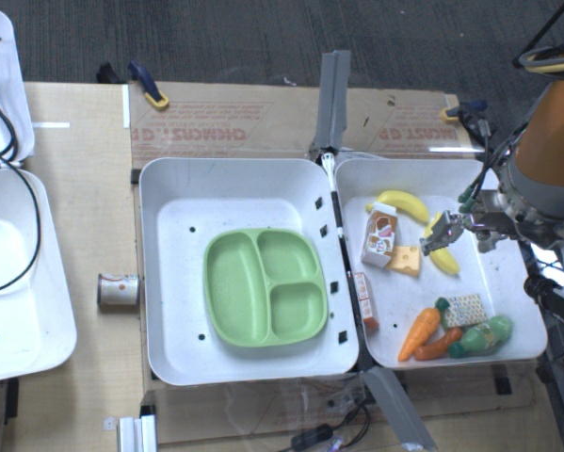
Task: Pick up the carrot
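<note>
The carrot [419,332] lies in the right bin [522,281] near its front edge, at about 7 o'clock from the gripper [440,233] and well apart from it. Whether the gripper is open or closed, I cannot tell. A red pepper [439,345] touches the carrot's 4 o'clock side; bare floor opens at its 10 o'clock.

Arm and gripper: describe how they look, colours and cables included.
The arm is grey with a broad orange band above the wrist. Dark cables run along it and loop past its upper side. The gripper is a small assembly of grey and dark metal parts, with a touch of green near the wrist.
</note>
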You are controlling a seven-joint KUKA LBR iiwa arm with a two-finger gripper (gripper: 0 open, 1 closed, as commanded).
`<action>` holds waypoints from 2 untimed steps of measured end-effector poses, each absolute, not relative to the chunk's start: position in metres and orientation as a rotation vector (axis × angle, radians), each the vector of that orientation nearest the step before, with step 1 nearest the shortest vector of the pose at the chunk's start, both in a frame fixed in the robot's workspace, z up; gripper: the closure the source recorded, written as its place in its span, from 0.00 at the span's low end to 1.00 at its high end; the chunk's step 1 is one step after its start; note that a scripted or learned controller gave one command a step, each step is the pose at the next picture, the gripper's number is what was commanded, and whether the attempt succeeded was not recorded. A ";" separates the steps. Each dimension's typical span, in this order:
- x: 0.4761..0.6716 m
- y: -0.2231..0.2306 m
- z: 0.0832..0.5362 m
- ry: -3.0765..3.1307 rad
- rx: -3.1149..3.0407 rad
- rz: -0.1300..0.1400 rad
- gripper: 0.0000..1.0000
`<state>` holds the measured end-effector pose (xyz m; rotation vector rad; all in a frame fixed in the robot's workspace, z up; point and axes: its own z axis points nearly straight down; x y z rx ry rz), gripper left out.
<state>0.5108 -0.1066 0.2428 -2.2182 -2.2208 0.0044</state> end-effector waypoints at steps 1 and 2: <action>0.489 -0.154 0.168 -2.213 -2.226 0.004 0.00; 0.480 -0.132 0.096 -2.336 -2.112 -0.006 0.00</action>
